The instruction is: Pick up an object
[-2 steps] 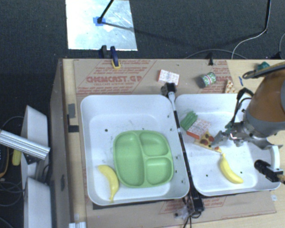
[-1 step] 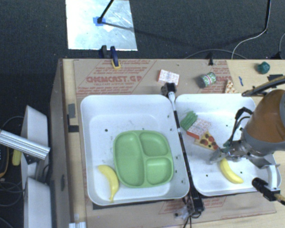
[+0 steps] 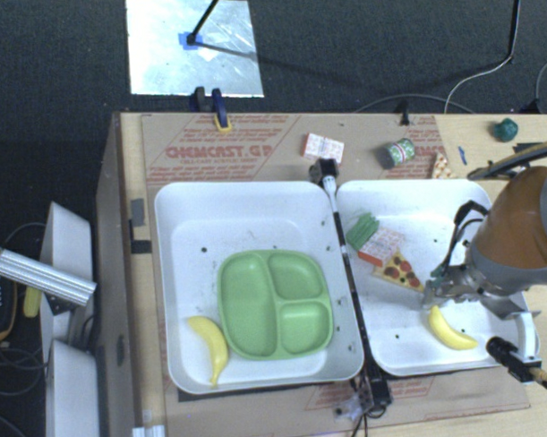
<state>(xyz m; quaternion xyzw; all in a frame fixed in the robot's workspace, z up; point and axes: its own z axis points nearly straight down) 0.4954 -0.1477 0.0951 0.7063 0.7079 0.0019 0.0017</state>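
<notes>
Banana (image 3: 451, 331) lay in the right bin (image 3: 407, 199) just under the hand (image 3: 440, 291), whose grip I could not tell, so the approach looked underway, next needing a descent and closure.

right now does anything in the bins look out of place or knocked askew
Nothing looks spilled or damaged. The green divided plate sits flat in the left bin with a banana beside it. In the right bin, the pizza slice lies partly over a green item, and a second banana lies by the gripper.
</notes>
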